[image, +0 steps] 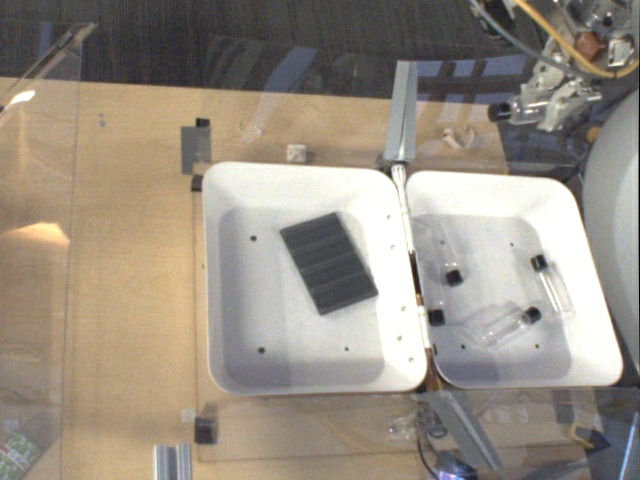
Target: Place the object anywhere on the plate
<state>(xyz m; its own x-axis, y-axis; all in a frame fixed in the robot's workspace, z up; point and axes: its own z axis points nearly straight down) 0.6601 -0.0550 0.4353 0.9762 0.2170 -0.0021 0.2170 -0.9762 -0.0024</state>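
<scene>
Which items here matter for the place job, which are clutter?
Job: dark ridged plate in left bin; clear vials in right bin; gripper.
Clutter: small cube, white scrap, black bracket on bench.

On the counter point(120, 298) two bins sit side by side, touching — both below and left of the pincer point(545, 108). The plate point(328, 262) lies in the left bin point(225, 348), farther from the pincer; the right bin point(590, 363), nearer, holds the vials point(500, 323).
</scene>
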